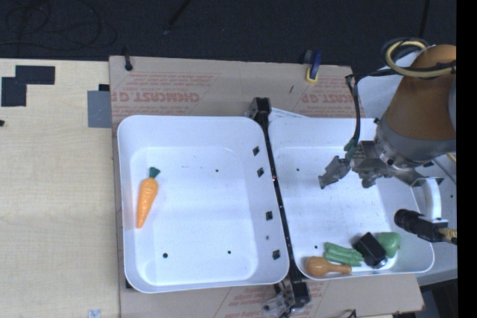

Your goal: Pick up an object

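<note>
The tool (337,171), whose state I cannot tell, hovers in the right bin (313,139), well above-left of the near-corner cluster around the black block (370,249).

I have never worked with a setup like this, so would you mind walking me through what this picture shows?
This is one camera fixed above a bench, looking down at a slant. The grey and orange shape at the right is a robot arm; its gripper, a two-fingered claw, hangs over the right bin with nothing visible between its fingers. Two shallow white bins sit side by side on cardboard. The left bin holds a toy carrot. At the near edge of the right bin lie a tan pear-like toy, a green vegetable toy, a black object and another green piece. The arm's job is to pick something up.
</note>
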`<state>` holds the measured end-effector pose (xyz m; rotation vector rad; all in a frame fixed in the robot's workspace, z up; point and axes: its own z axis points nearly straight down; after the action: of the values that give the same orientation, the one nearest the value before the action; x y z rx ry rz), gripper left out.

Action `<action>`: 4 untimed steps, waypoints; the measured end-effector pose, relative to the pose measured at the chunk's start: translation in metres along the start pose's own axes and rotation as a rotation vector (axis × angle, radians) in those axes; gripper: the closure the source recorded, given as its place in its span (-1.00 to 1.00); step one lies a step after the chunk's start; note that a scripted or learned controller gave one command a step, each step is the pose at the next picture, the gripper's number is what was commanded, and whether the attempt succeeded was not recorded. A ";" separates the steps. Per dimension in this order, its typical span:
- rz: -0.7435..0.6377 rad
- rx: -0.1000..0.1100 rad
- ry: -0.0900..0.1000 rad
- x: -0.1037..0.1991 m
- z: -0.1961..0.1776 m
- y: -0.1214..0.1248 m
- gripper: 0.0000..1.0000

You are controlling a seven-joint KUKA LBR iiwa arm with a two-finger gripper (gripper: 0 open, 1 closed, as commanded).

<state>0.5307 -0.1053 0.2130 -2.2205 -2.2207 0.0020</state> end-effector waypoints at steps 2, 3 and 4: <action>-0.006 -0.004 0.001 0.121 0.024 0.115 -1.00; 0.005 -0.008 -0.003 0.036 -0.071 0.114 -1.00; -0.006 -0.019 0.001 0.090 -0.227 0.108 -1.00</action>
<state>0.6396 -0.0150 0.4394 -2.2224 -2.2366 -0.0198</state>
